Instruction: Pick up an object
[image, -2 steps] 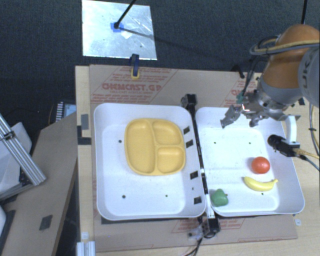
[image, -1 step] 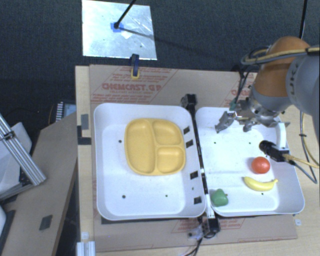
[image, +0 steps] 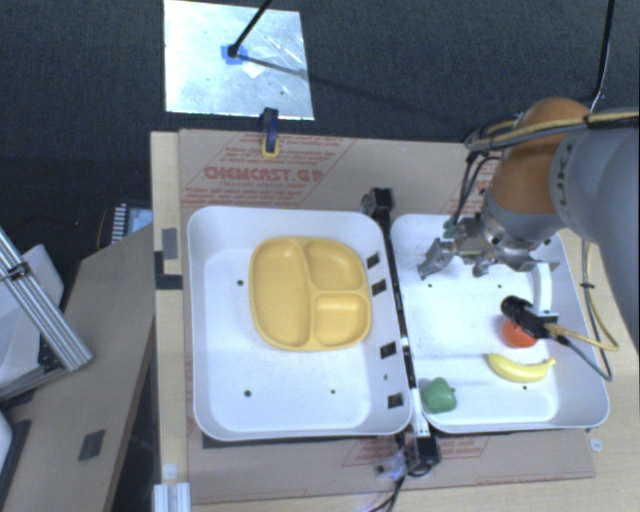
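Note:
In the right bin a yellow banana lies near the front right. Just behind the banana sits a red-orange round thing. A green pepper-like thing rests in the front left corner. My gripper hangs over the back part of this bin, well behind and to the left of the three things. It is open, its two metal fingers spread apart with nothing between them.
The left bin holds a yellow divided plate. A black divider strip runs between the two bins. The grey arm with its orange band comes in over the right bin's back right corner.

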